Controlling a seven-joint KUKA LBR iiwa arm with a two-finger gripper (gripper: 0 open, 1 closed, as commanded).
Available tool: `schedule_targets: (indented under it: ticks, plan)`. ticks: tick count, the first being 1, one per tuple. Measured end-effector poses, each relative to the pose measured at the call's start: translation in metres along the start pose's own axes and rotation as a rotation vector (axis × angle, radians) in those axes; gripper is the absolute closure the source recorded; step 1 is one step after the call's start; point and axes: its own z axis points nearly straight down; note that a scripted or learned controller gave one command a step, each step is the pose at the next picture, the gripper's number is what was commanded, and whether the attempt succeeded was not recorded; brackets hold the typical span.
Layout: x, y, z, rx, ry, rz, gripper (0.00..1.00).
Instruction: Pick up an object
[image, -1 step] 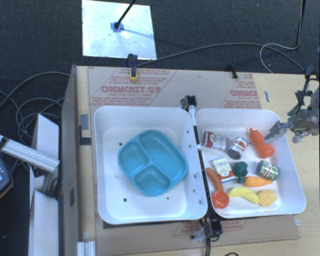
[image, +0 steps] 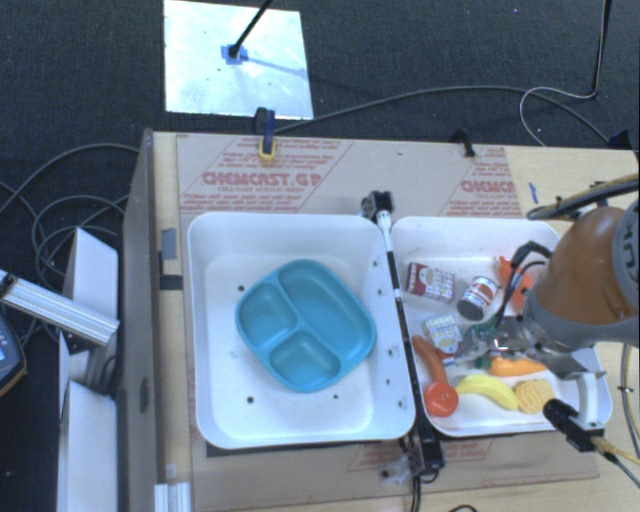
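A grey-and-orange arm reaches low into the right bin (image: 585, 385), its gripper (image: 487, 343) among toy food: a banana (image: 487, 390), carrot (image: 518, 366) and tomato (image: 441, 399). Nothing appears lifted yet. Whether the jaws are open cannot be told. The left bin (image: 225, 330) holds a blue plate (image: 305, 325).

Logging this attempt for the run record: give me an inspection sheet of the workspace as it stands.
Surface: two white bins side by side on a bench.
Job's things: right bin holds banana, tomato, sausage, can, red-and-white carton, cookie, carrot.
Clutter: blue divided plate in left bin.
Grippers: pincer low over right bin; finger state unclear.
Cables: loose on floor.
Surroundings: dark carpet.
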Motion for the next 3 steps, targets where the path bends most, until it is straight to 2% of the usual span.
schedule_targets:
  ticks: [1, 2, 3]
  plan:
    - [-0.001, 0.002, -0.011, -0.004, -0.002, 0.000, 1.00]
    - [-0.038, 0.130, -0.028, 0.004, 0.000, -0.002, 1.00]
    - [-0.038, 0.129, -0.027, 0.005, 0.000, -0.002, 0.00]
